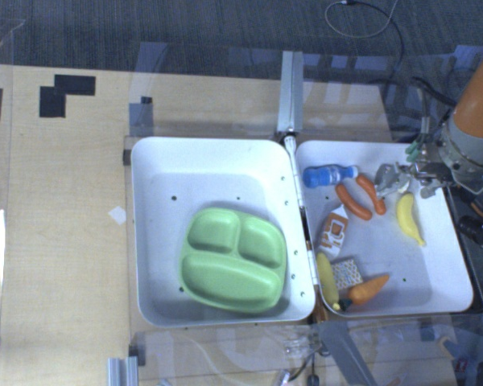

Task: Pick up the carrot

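White plastic forms both shallow bins on the pale wooden bench. The left bin (153, 215) holds a light green plastic tray with three compartments (235, 257), lying slightly turned near the bin's near side. The right bin (447, 276) holds the smaller things. The orange tapered carrot (369, 288) lies near the bin's near edge, its thin end pointing up and to the right, its thicker end just beside a small checkered packet (345, 273). A yellow-green elongated piece (328, 278) lies along the bin's left wall, beside that packet. Further back sits a small orange and white carton (334, 230), and beyond it a blue plastic bottle with a white cap (328, 174) lies on its side. Two orange-red sausage-like pieces (362, 198) lie side by side, slanted, to the right of the bottle. A yellow banana (409, 219) lies to their right.

The grey arm's metal two-finger gripper (394, 177) hangs over the far right part of the right bin, near the sausage-like pieces and the banana, well apart from the carrot. Whether it is spread or pressed together cannot be told.
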